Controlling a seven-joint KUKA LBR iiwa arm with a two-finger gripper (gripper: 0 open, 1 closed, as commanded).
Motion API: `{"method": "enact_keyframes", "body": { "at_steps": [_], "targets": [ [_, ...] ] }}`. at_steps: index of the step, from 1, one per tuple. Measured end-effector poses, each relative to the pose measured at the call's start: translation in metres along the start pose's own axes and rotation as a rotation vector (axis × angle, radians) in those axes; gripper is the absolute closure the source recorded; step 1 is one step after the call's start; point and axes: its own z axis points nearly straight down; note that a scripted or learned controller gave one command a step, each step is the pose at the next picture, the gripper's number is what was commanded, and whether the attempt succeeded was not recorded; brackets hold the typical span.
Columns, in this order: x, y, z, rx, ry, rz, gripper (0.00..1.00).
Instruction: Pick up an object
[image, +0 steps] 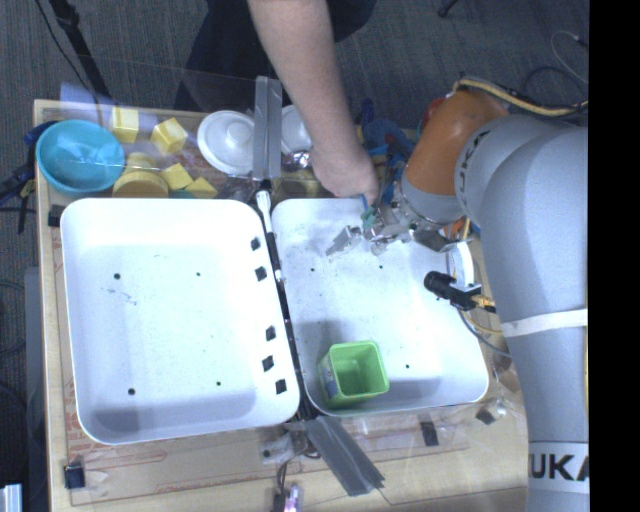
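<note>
From my remote station I see the grey arm (530, 260) reaching in from three o'clock, its orange band (445, 140) above the wrist, with the gripper (375, 228) low over the right bin (400, 300) near that bin's twelve o'clock edge. I cannot tell what state it is in; it is too small and cluttered. A person's forearm (300, 80) comes down from twelve o'clock, the hand (350, 180) just beside the gripper. A green cup (356, 372) sits open side up at the right bin's six o'clock. At eleven o'clock, behind the left bin (160, 320), stand a blue bowl (78, 156), yellow blocks (170, 135) and a white bowl (228, 140).
</note>
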Motion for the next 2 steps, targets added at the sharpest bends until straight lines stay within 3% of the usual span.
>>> {"method": "enact_keyframes", "body": {
  "at_steps": [1, 2],
  "targets": [
    [0.012, -0.078, -0.024, -0.005, -0.008, -0.091, 0.00],
    [0.037, -0.014, 0.007, -0.008, -0.008, -0.221, 0.00]
  ]
}}
